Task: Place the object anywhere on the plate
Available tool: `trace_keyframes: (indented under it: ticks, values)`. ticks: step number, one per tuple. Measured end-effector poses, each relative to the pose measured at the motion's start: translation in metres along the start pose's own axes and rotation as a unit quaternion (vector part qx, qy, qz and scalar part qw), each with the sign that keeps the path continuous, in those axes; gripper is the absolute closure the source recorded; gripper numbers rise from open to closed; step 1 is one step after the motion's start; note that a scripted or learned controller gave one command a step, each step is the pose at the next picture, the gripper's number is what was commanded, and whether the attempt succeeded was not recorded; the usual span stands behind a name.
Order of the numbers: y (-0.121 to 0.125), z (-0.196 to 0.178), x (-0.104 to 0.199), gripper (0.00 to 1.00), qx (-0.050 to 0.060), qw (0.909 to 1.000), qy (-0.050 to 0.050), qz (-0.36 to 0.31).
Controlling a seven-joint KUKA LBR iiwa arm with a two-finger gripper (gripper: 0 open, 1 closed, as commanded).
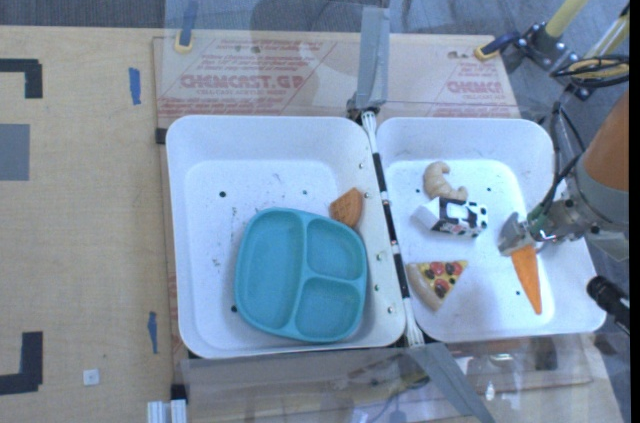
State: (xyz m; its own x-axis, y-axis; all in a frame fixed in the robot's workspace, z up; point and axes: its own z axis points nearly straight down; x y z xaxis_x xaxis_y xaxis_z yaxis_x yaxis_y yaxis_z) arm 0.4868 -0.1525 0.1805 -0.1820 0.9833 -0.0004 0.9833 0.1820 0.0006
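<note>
A teal plate (300, 276) with three compartments lies in the left bin (200, 211). An orange carrot (529, 281) lies at the right side of the right bin (500, 136), its thin tip pointing toward the front. My gripper (522, 238) is down in the right bin, right at the carrot's thick end, and its body hides where the two meet. The carrot is well apart from the plate, with the wall between the bins in between.
A brown pastry piece (347, 206) lies in the left bin, just off the plate's far right corner. The right bin also holds a tan croissant (440, 179), a black and white toy cow (458, 217) and a pizza slice (438, 279), all left of the carrot.
</note>
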Motion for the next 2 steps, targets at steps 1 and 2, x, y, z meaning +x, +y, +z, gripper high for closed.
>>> trace_keyframes:
  ticks: [1,2]
  values:
    - [0.011,-0.011,0.095,1.00,0.002,0.9909,0.001,-0.135]
    - [0.042,-0.012,0.203,1.00,0.000,0.9754,0.000,-0.220]
